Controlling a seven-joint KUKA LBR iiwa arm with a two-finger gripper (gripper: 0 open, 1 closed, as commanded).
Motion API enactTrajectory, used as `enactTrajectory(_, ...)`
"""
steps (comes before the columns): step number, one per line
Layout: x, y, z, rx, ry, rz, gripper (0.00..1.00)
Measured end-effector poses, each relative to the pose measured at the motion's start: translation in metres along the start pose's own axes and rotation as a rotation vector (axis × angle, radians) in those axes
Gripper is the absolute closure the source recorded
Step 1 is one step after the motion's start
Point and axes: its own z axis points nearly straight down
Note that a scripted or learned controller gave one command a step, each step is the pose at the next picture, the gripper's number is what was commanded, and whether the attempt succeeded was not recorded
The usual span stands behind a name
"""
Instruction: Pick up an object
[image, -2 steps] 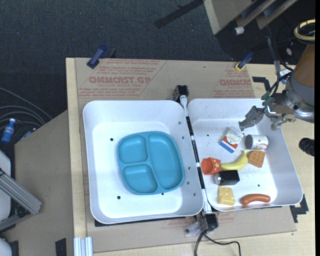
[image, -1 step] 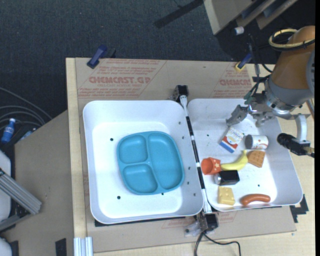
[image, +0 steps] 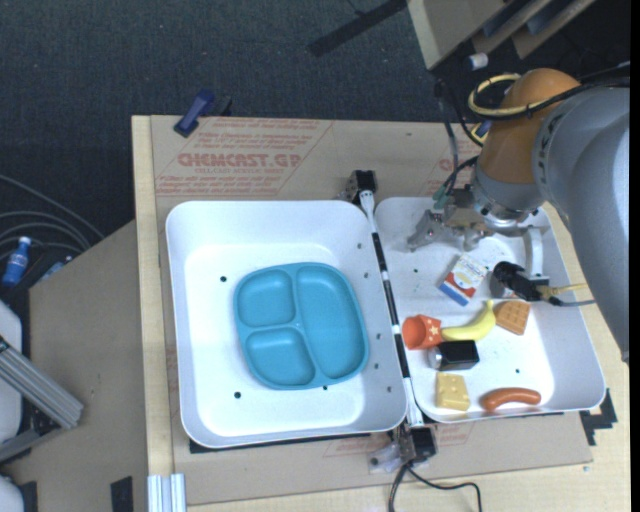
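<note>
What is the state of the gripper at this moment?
Gripper: over the far end of the right bin, nothing seen in it; whether the jaws are open or closed cannot be told.

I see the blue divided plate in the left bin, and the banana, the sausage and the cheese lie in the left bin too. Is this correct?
Not quite. The camera view shows the blue divided plate in the left bin, but the banana, the sausage and the cheese lie in the right bin.

The brown board (image: 250, 150) under the bins reads "CHEMCAST GP".
</note>
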Motion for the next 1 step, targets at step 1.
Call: enactTrajectory(1,0.0124,-0.0837,-0.0005,0.000,0.000,0.001,0.00)
